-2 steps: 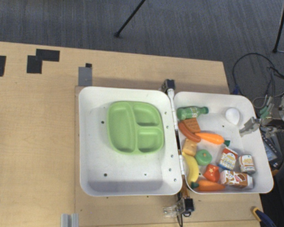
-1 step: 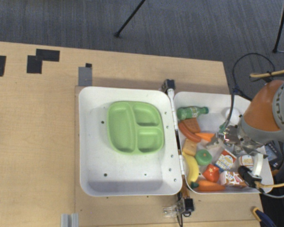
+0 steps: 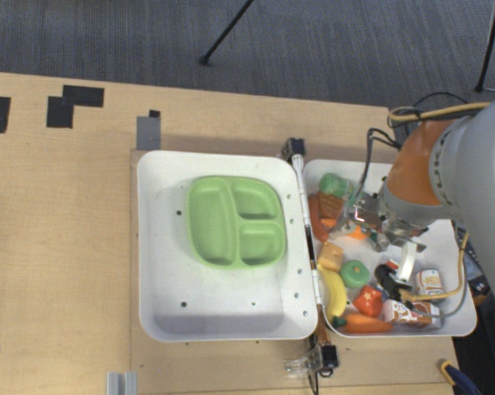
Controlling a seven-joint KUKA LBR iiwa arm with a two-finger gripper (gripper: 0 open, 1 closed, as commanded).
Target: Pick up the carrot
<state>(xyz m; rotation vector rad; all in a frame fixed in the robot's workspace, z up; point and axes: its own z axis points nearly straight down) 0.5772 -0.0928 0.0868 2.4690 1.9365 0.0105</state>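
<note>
The gripper [image 3: 382, 236] hangs over the right bin [image 3: 445, 255], its grip impossible to tell, with the carrot [image 3: 369, 323] at the near edge.

We're seeing the arm [image 3: 476, 156] reaching in from the right edge of the view, its big grey link taking up the upper right corner & sloping down toward the left. The orange band [image 3: 415, 170] is sitting just above the wrist [image 3: 405, 213], w/ dark cables [image 3: 433, 103] looping over the top of it. The wrist is pointing down & slightly left. The gripper [image 3: 374, 228] is hanging below it at the arm's leftmost end, mostly hiding under the wrist since we're looking from above.
</note>
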